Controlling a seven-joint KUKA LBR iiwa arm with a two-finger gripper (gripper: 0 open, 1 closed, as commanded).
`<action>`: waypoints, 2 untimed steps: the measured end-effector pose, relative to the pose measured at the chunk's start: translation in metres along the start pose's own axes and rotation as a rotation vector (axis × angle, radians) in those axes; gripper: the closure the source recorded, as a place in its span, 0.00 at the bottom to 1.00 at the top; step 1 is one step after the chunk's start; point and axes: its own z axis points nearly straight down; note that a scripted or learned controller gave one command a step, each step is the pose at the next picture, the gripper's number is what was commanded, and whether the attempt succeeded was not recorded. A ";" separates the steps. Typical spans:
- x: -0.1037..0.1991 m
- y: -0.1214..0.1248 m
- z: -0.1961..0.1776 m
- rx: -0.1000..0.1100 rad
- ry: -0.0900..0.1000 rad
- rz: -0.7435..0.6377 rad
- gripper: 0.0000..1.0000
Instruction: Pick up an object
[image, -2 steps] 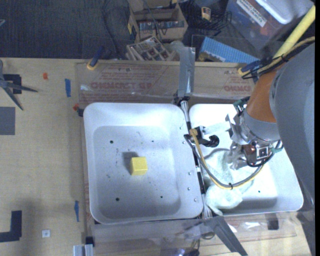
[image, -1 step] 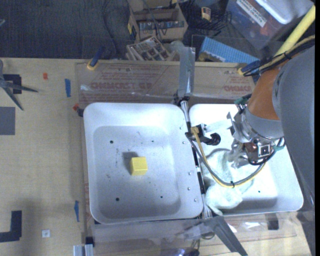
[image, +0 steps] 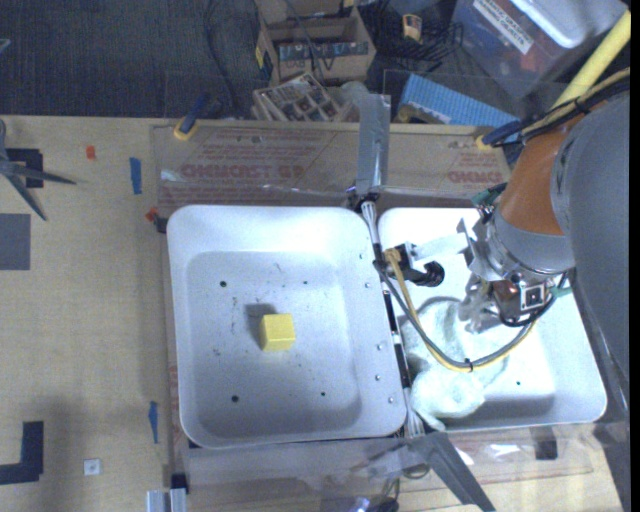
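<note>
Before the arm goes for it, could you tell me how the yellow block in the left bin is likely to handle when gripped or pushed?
The yellow block looks boxy with flat faces, so it should probably sit still rather than roll. It seems rigid, likely giving the fingers parallel sides. Being small, it may slide on the smooth floor of the left bin if nudged.

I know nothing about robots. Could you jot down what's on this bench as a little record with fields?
left bin: holds one yellow block, near its middle
right bin: holds a pale, crumpled soft item at its near left corner
arm: grey with an orange band, reaching over the right bin
gripper: low over the right bin, above pale material
yellow cable: loops across the right bin
</note>
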 end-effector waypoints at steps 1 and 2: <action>0.000 0.001 -0.009 0.000 -0.001 -0.001 1.00; 0.001 0.002 -0.019 0.000 -0.001 0.000 1.00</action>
